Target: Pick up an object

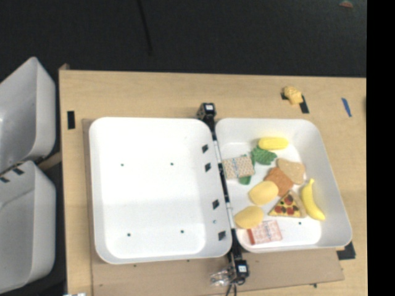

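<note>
Nearest you, at the front of the right bin [330, 184], lies a red-and-white packet [266, 232], with a yellow potato-like piece [249, 216] just beside it. Behind these you find a pizza slice [287, 206], a banana [311, 200] along the right wall, a second yellow piece [263, 192] and an orange-brown slab [281, 179]. Farther back sit a checked cracker [237, 166], a green leafy piece [263, 156] and a yellow oblong [273, 143]. The left bin [148, 187] adjoins it on the surface [185, 94]. You cannot tell the pincer's state here.

One fixed overhead camera, slanting down on both bins [99, 184].
</note>
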You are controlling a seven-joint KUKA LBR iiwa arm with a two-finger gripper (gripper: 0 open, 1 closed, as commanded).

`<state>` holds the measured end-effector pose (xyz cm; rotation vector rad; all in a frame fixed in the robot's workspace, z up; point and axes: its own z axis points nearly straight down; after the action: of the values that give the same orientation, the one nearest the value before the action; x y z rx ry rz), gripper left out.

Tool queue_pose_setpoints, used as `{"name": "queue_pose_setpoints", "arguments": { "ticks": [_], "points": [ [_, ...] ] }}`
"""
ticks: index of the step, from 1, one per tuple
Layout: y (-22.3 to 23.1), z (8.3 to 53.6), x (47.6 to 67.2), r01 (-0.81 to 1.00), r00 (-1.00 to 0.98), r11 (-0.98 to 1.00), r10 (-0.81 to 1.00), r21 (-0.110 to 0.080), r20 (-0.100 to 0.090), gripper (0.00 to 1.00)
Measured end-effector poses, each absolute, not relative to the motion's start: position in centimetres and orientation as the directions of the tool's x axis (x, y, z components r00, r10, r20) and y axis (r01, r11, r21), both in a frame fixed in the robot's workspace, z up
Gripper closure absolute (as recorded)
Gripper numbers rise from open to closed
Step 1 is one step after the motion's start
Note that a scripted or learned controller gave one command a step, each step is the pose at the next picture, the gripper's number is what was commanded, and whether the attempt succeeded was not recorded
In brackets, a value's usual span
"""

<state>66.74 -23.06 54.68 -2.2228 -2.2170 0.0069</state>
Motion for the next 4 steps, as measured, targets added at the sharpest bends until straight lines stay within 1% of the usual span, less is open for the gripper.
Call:
{"name": "queue_pose_setpoints", "arguments": {
  "ticks": [1, 2, 3, 4],
  "points": [
    [-23.0, 54.6, 69.0, 1.0, -0.002, 0.002, 1.0, -0.003, -0.002, 1.0],
    [-23.1, 54.7, 67.7, 1.0, 0.002, -0.002, 1.0, -0.004, -0.001, 1.0],
    [-23.0, 54.7, 68.7, 1.0, -0.001, 0.001, 1.0, -0.003, -0.003, 1.0],
    [-23.0, 54.7, 67.4, 1.0, 0.002, -0.002, 1.0, -0.004, -0.001, 1.0]
  ]
}}
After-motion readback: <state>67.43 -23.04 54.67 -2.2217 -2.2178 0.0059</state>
